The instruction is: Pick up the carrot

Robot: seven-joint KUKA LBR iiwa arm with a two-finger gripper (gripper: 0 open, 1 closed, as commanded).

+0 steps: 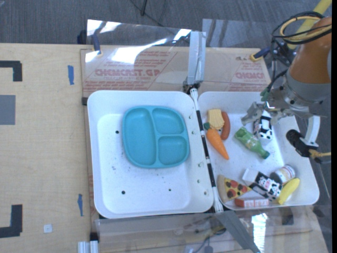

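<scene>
The orange carrot (217, 144) lies slanted at the left side of the right bin (310, 196), close to the divider, with its thick end toward the back. My gripper (260, 115) hangs over the back right part of the same bin, well to the right of the carrot and apart from it. Just beneath the gripper there is a small black-and-white cow-patterned toy (265, 128). I cannot make out whether that toy is gripped.
Beside the carrot lie a yellow wedge (215, 118) and a red sausage (226, 125). A green bottle (251, 143) lies mid-bin. A pizza slice (234, 187), a cow-patterned carton (269, 184), a can (286, 172) and a banana (288, 191) sit at the front. The left bin (105, 157) holds a teal divided plate (156, 136).
</scene>
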